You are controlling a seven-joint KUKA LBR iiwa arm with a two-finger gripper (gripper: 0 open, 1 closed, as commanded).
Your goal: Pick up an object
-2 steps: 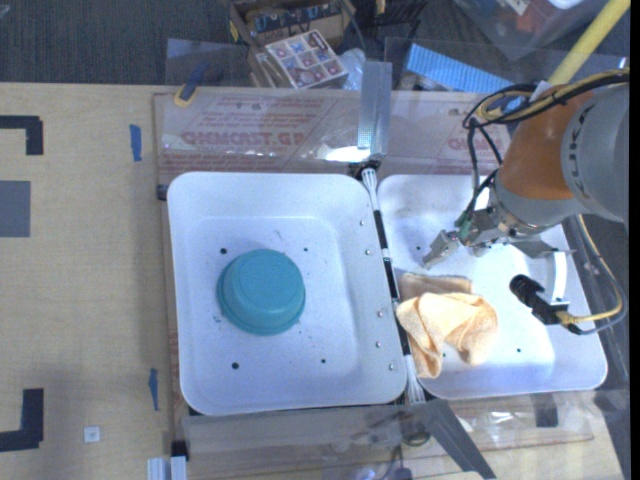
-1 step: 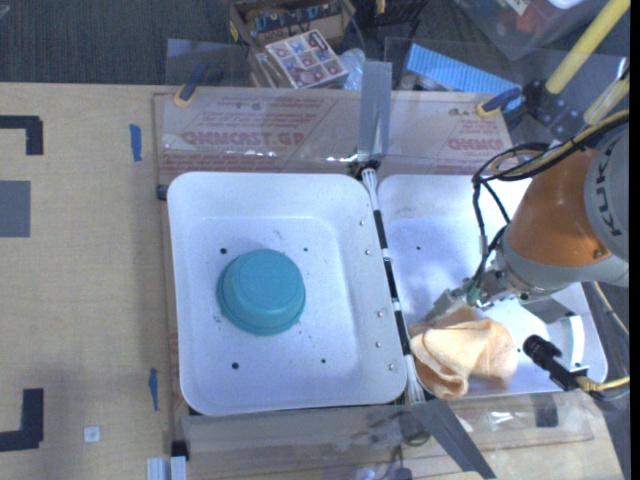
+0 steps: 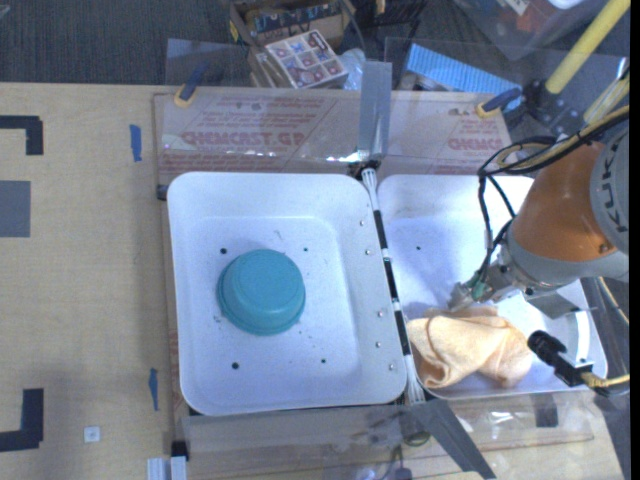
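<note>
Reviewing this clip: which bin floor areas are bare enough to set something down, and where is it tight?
Left bin: bare floor all around the teal bowl, widest toward the far wall. Right bin: far half bare. Its near half is crowded by the orange cloth, with the gripper at the cloth's far edge.

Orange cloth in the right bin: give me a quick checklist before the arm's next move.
1. Orange cloth inside right bin: ok, bunched at the near edge.
2. Gripper over cloth: ok, at its top edge.
3. Cloth between the fingers: cannot tell.
4. Cloth clear of the divider: not ok, it touches it.
5. Teal bowl out of the way: ok, upside down in the left bin.
</note>
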